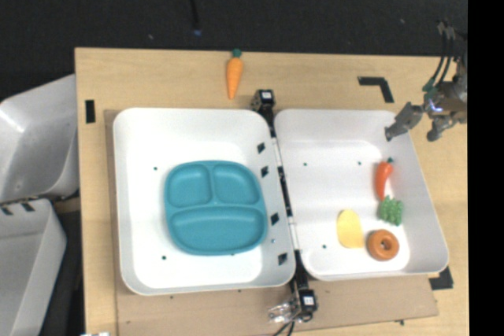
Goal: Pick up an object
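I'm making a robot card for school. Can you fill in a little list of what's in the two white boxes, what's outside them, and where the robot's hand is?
left bin: a blue divided plate
right bin: red chili pepper, green broccoli piece, yellow piece, orange donut ring
on the bench outside the bins: a carrot, above the left bin
gripper: over the right bin's upper right corner, nothing between its fingers
gripper state: open
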You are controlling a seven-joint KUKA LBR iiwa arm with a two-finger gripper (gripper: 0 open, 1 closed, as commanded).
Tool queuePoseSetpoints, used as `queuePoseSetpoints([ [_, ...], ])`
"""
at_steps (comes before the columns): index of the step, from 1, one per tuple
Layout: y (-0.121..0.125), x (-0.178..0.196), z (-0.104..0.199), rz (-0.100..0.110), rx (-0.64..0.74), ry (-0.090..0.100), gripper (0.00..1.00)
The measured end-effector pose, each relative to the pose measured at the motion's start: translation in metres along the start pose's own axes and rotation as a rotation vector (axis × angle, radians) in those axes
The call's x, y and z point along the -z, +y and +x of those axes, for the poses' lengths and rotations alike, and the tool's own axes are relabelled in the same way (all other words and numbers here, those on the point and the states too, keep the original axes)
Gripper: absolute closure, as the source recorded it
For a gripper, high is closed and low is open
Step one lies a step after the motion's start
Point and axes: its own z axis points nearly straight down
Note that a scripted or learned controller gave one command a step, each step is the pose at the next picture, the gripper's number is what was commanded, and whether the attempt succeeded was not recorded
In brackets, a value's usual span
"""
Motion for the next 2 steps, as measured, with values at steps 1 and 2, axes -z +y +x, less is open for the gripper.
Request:
queuePoseSetpoints([
  [1,0.002,0.008,0.001,-0.013,0.003,-0.002,0.0],
  [2,0.008,-0.036,0.001,-0.008,0.003,-0.003,0.0],
])
